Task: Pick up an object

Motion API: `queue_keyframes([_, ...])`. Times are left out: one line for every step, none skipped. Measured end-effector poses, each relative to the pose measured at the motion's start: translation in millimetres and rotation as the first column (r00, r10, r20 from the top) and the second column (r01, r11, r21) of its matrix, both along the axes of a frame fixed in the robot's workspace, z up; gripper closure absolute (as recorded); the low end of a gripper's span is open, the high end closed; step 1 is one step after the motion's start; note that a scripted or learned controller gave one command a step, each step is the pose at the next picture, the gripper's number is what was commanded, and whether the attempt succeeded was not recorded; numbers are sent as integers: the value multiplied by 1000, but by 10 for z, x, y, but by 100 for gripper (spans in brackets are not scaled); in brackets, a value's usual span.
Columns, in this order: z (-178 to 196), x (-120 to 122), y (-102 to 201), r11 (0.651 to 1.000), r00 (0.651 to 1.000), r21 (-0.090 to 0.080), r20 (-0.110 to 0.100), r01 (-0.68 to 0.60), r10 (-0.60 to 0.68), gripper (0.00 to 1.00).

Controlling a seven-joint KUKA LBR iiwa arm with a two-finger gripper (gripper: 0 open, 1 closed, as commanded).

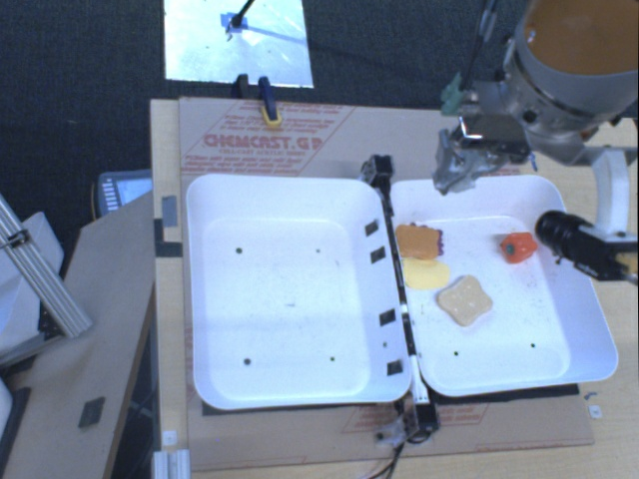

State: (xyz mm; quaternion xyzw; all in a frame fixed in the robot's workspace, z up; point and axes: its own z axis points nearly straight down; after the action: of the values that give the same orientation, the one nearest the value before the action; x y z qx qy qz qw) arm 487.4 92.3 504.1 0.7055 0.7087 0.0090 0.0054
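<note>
The gripper (457, 176), whose state I cannot tell, hangs over the right bin's (589, 352) far edge, with the orange block (419, 240) nearest, just toward the bins' shared divider and the near edge.

place: robotics lab | evidence: two shallow white plastic bins (290, 287) on a cardboard-topped table (270, 133) | grey industrial arm (559, 68) over the right bin | aluminium framing rail (40, 277) left of bins
</note>
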Motion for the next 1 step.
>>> queue_keyframes([-126, 132, 672, 1000, 1000, -3, -18, -6, 6, 100])
